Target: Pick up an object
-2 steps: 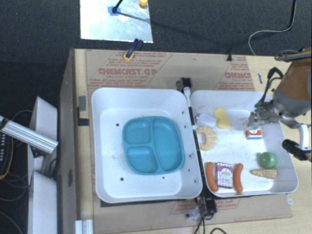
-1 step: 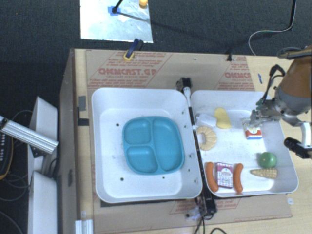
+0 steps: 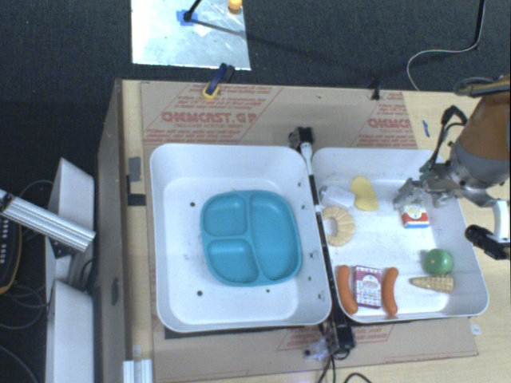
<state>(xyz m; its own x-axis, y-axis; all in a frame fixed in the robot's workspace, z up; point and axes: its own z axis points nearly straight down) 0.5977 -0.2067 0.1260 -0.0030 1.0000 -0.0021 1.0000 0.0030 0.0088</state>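
The right bin holds several small toy foods: a yellow piece, a white piece, a tan ring-shaped pastry, a small red-and-white carton, a green ball, a waffle cone, two sausages flanking a pink-and-white packet. My gripper hangs at the bin's upper right, just above the red-and-white carton, with nothing seen between its fingers.
The left bin carries a blue divided tray. A black clamp sits on the seam between the bins. The arm's orange band comes in from the right edge. A cable runs at the far right.
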